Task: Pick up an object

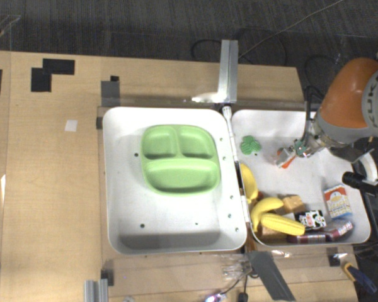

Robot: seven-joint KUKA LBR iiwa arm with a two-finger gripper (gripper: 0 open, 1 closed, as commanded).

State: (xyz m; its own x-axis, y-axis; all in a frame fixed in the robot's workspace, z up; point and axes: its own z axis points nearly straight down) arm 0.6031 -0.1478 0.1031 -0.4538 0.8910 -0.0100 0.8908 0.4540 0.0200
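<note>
The right bin holds several small objects. A green broccoli-like toy lies near its left wall. Yellow bananas are piled at the front left, with a brown block and a small black-and-white box beside them. A white and red carton and a dark purple item lie at the front right. My gripper hangs low over the middle of this bin, right of the green toy, and a small orange-and-grey piece shows at its tip. The arm's orange band is above it.
The left bin holds a green divided plate. A metal post stands behind the wall where the bins meet. The wooden bench stretches to the left. Cables and dark hardware crowd the right bin's right edge.
</note>
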